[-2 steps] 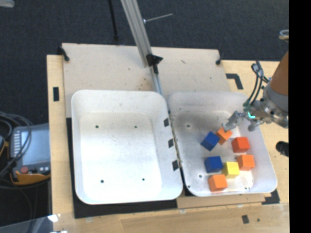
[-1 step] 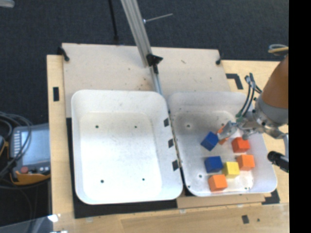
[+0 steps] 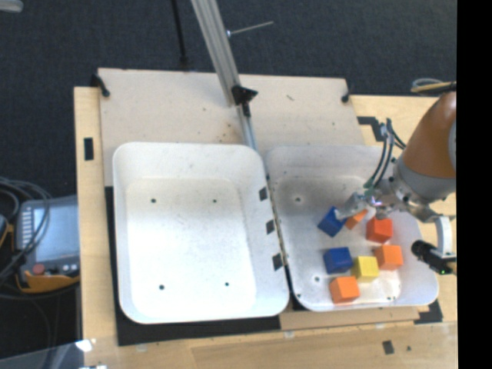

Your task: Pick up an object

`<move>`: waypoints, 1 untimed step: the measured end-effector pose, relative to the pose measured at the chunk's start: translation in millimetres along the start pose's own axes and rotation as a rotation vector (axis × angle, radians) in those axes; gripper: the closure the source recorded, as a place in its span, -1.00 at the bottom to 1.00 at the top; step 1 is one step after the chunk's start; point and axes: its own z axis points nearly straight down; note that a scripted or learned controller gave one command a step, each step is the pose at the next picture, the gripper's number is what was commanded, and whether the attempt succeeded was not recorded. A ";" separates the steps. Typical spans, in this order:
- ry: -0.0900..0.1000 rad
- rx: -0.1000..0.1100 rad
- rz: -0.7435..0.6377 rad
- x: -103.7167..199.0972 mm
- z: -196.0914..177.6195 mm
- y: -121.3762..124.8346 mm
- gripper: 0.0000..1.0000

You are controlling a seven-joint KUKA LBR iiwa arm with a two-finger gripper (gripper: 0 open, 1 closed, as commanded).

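Observation:
Several small blocks lie in the right bin [image 3: 307, 179]. A blue block [image 3: 330, 223] sits furthest left, with a small orange piece [image 3: 355, 220] beside it. A red-orange block [image 3: 380, 229] lies to their right. Lower down are an orange block [image 3: 390, 256], a second blue block [image 3: 337, 260], a yellow block [image 3: 366, 267] and another orange block [image 3: 344, 288]. My gripper [image 3: 364, 204] hangs low over the right bin, just above the small orange piece and between the upper blue block and the red-orange block. I see nothing held in it.
The left bin [image 3: 192, 229] stands beside the right one, their rims meeting near the middle. A slanted aluminium bar [image 3: 219, 44] rises from behind the bins. The arm's orange band [image 3: 430, 141] fills the right side. A screen and cables [image 3: 42, 241] sit off the bench's left.

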 end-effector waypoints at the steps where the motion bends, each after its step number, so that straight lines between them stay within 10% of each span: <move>1: -0.003 -0.008 0.002 -0.8 2.3 3.0 -1.00</move>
